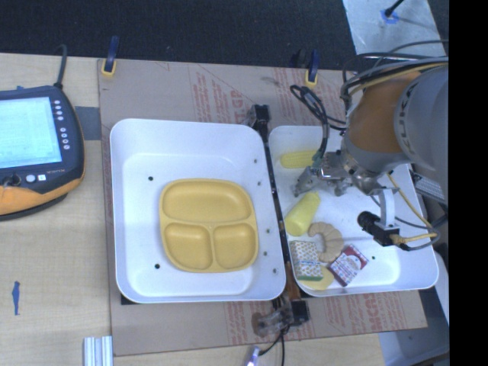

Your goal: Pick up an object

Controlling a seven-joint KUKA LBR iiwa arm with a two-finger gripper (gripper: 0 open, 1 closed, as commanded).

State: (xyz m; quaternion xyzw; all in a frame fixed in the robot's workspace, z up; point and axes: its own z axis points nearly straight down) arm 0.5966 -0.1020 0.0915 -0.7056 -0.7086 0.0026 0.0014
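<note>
Step in hand looks like the approach/descent for a grasp: the arm [396, 128] comes in from the right and its tool [316, 180] is low over the right bin [412, 277], at the bin's upper-left part, w/ nothing visibly between its tips. Can't tell if the tool is spread or pressed together; metal parts blur together at this res. Candidate things all lie in the right bin: a yellow piece [297, 159] just beside the tool on its upper-left, a yellow cylinder [303, 213] just below it, then a tan curved piece [329, 239], a checkered packet [305, 259] and a red packet [349, 265] toward the near edge, the last few touching or overlapping. Prob. target, judging by position, is one of the two yellow items. Next move calls for centring over one item, going down w/o clipping the bin wall or the divider betw. bins, closing, then lifting straight up; the cylinder could roll away if nudged off-centre. Left bin [130, 204] holds a yellow divided tray [207, 224], well apart from the tool. Surface: both bins sit on a brown cardboard sheet [191, 90] clamped to a light wood worktop [53, 280]; a teach pendant [34, 147] rests at far left. Beyond the worktop, dark carpet [191, 14] w/ a pale patch top right.
</note>
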